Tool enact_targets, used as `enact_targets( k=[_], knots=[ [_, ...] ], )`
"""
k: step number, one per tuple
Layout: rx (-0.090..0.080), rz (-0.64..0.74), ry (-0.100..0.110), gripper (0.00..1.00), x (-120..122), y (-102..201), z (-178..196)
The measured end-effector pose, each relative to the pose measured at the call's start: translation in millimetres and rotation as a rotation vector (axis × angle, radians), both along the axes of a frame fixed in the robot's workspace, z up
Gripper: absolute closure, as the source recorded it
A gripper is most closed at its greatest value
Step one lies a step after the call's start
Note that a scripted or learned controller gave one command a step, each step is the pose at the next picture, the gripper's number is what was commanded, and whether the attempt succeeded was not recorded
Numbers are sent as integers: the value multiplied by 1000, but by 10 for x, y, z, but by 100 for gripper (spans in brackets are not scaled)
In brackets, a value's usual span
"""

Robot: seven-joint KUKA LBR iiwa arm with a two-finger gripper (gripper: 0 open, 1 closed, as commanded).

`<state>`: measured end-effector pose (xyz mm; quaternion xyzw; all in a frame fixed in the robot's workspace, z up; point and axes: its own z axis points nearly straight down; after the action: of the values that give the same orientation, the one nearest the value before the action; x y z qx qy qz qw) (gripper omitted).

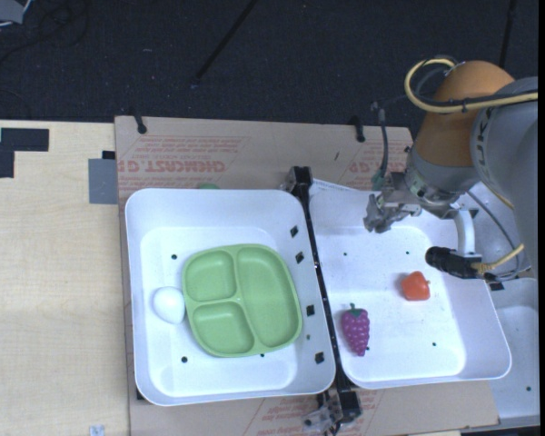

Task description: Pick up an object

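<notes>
The gripper (381, 214) hangs over the far edge of the right bin (477, 352), and from here I cannot tell how it is set; nothing shows in its grasp. Behind it the grey arm (504, 143) with its orange band reaches in from the right. There are 2 white bins side by side. The right one holds 2 things: 1 red pepper (416, 286) near its right side, and 1 bunch of purple grapes (355, 328) close to the divider, the 2 lying well apart. The left bin (154, 216) also holds 2 things: 1 green tray (241, 298) with 3 compartments, and 1 white egg (169, 304) touching its left rim.
</notes>
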<state>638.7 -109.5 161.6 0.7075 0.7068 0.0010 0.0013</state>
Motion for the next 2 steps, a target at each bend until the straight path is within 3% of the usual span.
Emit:
enact_targets(
  k=[2],
  knots=[
    [0, 2, 0, 100, -77, -23, 999]
  ],
)
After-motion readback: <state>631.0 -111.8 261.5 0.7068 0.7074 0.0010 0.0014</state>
